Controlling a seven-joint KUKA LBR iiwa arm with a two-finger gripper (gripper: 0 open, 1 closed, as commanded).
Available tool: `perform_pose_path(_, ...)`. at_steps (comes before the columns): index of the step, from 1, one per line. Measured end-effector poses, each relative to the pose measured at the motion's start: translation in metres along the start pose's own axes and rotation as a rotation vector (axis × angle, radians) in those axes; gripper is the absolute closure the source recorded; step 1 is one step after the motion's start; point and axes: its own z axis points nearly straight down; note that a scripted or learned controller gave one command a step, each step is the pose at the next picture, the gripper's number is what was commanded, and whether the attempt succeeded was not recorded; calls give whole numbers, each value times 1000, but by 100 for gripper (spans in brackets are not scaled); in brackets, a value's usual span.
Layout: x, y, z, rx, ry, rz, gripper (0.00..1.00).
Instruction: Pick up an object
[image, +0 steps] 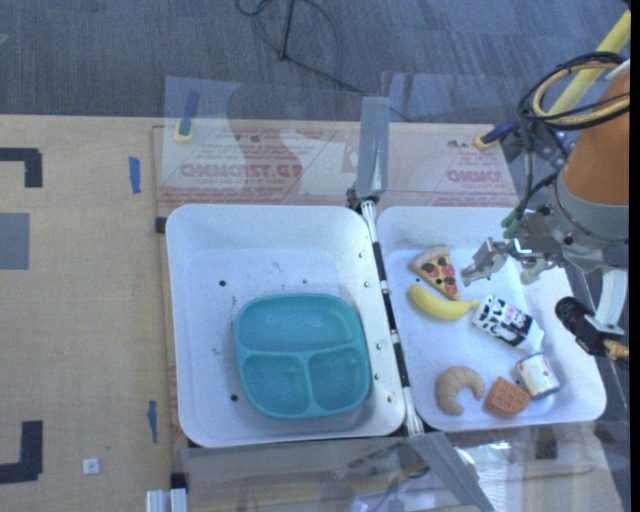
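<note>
I see faint reddish print on the clear plastic sheet (268, 165) behind the two white bins; too washed out to read. Similar faded lettering on its right part (468, 172). Nothing else I can read.

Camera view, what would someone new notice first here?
Probably the teal divided tray, alone in the left bin. Next, the toy food in the right bin: a pizza slice and banana near its top, a croissant and waffle lower down. The gripper hovers just right of the pizza slice.
</note>
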Motion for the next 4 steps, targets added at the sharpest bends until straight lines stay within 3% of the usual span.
perform_pose_path(1, -41, 17, 117, -1, 0, -38, 0)
perform_pose_path(2, -98, 17, 166, -6, 0, 115, 0)
perform_pose_path(3, -81, -30, 165, -8, 0, 143, 0)
perform_pose_path(4, -83, -47, 160, -35, 2, 123, 0)
